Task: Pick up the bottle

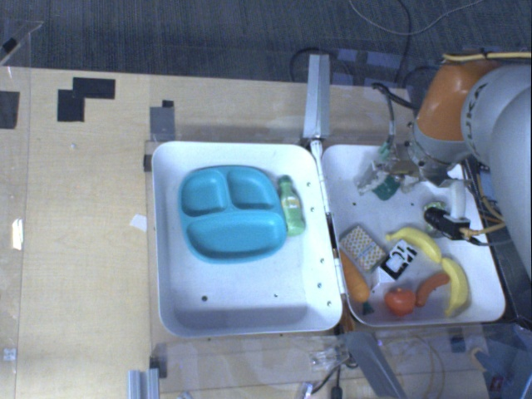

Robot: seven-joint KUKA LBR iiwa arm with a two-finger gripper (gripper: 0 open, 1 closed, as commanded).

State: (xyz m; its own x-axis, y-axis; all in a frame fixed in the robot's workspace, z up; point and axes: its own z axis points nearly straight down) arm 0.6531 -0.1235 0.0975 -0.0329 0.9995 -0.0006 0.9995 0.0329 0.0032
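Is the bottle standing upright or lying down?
Lying down: the bottle rests on its side in the left bin, beside the blue tray.

Even, bright overhead light, soft shadows, slightly blurry throughout.

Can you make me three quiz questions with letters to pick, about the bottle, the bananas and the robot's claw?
1. Where does the bottle lie?
A. In the left bin, against the right edge of the blue tray
B. In the right bin, beside the tomato
C. On the bench outside both bins

2. How many bananas are in the right bin?
A. None
B. Two
C. Five

3. Where is the gripper now?
A. Over the far part of the right bin
B. Right over the bottle
C. Over the bare bench at the left

Answers: 1 A, the green bottle rests along the blue tray in the left bin. 2 B, two yellow bananas lie there. 3 A, it hangs over the right bin, apart from the bottle.
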